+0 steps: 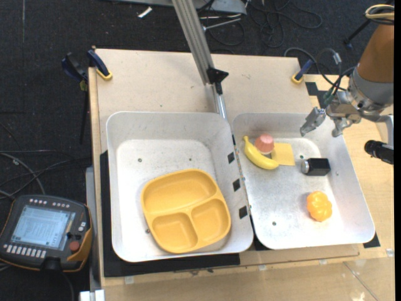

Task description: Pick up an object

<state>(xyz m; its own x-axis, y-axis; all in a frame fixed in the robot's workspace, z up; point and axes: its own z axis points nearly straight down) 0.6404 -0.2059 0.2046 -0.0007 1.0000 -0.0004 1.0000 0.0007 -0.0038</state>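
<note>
Bench (156, 80), 2 white bins (125, 137) side by side

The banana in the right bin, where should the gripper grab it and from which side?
Probably at the middle of the banana, coming straight down, fingers closing across its narrow width. A pink object and a yellow card crowd its upper side, so the gripper, now open above the bin's back edge, needs care there.

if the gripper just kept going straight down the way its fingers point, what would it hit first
Probably bare floor of the right bin, near its back edge. The gripper hangs open over that spot. The black object lies a little nearer the camera and looks just off the line, though depth is hard to judge from this slant.
</note>
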